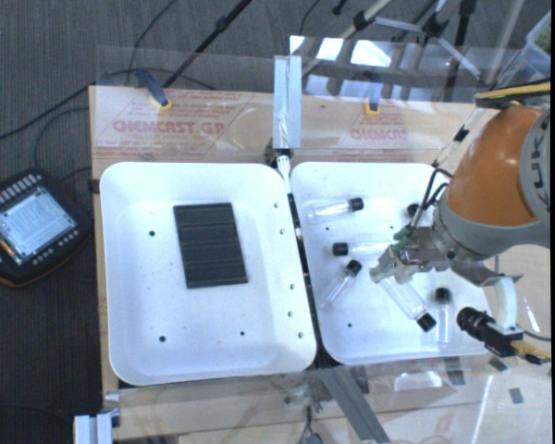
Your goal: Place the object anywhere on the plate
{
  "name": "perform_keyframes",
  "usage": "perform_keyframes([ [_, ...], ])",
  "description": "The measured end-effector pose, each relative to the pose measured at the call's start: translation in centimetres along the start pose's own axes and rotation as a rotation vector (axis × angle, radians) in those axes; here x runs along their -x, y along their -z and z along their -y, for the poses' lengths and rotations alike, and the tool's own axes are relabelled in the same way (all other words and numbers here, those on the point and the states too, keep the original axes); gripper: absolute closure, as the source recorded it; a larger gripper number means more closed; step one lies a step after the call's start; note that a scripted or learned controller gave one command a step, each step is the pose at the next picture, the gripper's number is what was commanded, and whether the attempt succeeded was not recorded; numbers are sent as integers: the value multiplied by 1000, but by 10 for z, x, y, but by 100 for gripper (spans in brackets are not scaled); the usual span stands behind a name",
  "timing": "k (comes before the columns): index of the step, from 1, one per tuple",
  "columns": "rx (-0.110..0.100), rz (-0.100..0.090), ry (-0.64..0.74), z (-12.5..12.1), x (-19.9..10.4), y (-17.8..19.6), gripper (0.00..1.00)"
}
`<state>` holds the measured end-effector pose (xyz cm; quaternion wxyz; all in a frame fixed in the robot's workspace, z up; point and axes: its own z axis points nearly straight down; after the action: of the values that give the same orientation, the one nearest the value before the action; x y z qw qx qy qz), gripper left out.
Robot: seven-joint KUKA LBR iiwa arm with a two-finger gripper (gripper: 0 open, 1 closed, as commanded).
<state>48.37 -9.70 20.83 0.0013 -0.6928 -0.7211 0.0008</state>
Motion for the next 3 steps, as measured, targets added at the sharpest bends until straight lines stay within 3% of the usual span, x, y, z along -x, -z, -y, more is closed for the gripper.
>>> perform_keyframes([
  [1, -2, 1, -146, -35, -86, 11, 100],
  [2, -3, 1, 33, -47, -146, -26, 100],
  [3, -2, 0, 552, -57, -229, -47, 100],
])
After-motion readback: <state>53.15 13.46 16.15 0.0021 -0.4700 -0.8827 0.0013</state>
